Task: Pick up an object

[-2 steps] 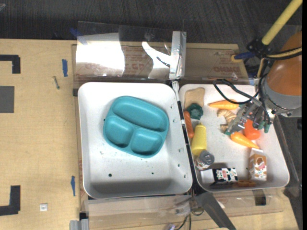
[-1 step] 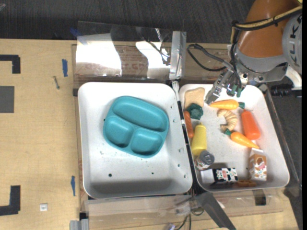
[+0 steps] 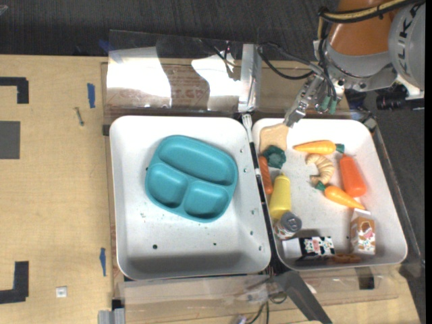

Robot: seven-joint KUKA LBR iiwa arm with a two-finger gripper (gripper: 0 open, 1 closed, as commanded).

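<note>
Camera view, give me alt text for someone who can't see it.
A grey and orange robot arm holds its gripper over the far edge of the right bin, which holds toy carrots, a yellow bottle and small cartons. The left bin holds a teal divided plate.

Bench (two white bins)

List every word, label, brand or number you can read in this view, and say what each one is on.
"KU", the visible part of larger lettering cut off by the picture's edge: on the grey arm.
Small juice carton: printed front, too small to read.
Black-and-white carton: cow-patch pattern, no legible text.
Yellow bottle: no readable label.
</note>
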